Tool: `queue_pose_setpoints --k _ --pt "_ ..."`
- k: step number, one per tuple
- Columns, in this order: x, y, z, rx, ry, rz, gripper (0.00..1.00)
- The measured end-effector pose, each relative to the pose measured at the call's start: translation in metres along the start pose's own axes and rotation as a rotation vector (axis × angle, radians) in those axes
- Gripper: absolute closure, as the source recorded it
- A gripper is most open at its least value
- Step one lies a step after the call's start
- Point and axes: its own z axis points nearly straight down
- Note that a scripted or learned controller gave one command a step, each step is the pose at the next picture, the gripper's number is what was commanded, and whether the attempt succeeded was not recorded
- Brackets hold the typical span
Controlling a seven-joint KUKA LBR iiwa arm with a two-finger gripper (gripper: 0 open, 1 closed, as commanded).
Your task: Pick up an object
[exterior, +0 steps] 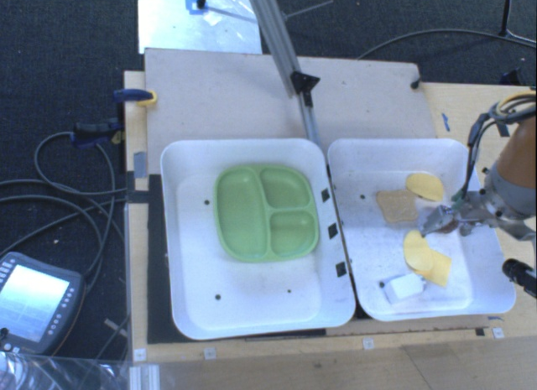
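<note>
three yellow pieces, one green tray.

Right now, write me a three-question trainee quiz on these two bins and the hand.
1. True or false: the green divided plate lies in the left bin.
2. Which item lies nearest the front edge of the right bin? A) the tan slice B) the small white block C) the yellow piece
3. Fill in: the hand hangs over the ____ bin.

Key: 1 true; 2 B; 3 right.
</note>
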Motion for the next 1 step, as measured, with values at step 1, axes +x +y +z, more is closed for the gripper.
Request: queue_pose_setpoints --k 1 --pt "-0.0009 0.0014 -0.014 -0.007 -0.003 -0.001 1.0"
